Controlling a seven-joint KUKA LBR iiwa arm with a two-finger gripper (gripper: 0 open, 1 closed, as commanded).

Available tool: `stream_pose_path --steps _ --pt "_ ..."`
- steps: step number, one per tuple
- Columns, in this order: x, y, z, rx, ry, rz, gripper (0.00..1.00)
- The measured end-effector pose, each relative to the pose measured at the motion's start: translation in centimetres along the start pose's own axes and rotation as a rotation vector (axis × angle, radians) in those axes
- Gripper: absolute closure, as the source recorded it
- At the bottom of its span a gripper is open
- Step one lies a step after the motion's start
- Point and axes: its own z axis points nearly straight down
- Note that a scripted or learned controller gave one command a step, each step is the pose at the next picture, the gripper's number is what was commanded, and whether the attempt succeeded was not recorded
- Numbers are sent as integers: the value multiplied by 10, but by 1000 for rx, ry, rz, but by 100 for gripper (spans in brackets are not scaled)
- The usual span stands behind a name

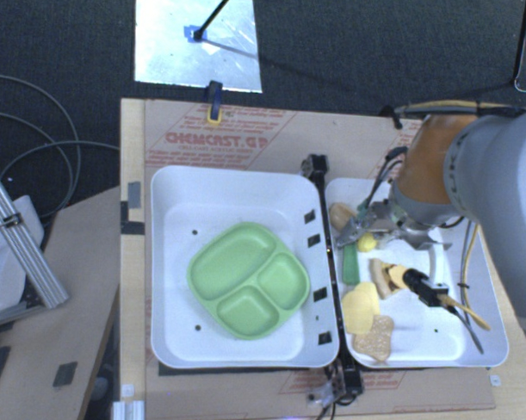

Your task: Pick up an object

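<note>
Camera view
Landmark: the small yellow ball [366,244], lying in the upper left part of the right bin [491,346].
Arm: the grey arm [496,187] with its orange band [424,159] reached in from the right of the ball and bent down toward it.
Gripper: the gripper [372,224] hung just above the ball, low inside the bin. Whether they touched could not be told.
Gripper state: the wrist hid it, so spread or pressed together could not be told, and nothing was seen held.
Step in hand: by my reading, the final approach to a grasp, with the ball as the likeliest pick.
Next move: it would call for a short straight descent and a centred close. A round, smooth ball could roll out sideways.
Green stick [351,265]: just below the ball, slim, straight and matte.
Tan lump [339,215]: up and left of the ball, rounded and dull.
Pale yellow piece [360,308]: well below the ball, flat and soft-edged.
Speckled tan piece [375,337]: further below the ball, flat with a rough, crumbly look.
Green plate [243,277]: well left of the ball, alone in the left bin [171,245]. It was glossy plastic with three rounded compartments.
Bins: shallow, white, smooth-walled, with rounded corners.
</note>
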Motion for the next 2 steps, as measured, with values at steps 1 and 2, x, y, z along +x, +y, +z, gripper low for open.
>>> stream_pose_path --steps 1,2 --pt "-4 -1 -13 -1 -2 6 100" --pt "80 -58 -104 4 4 -1 100"
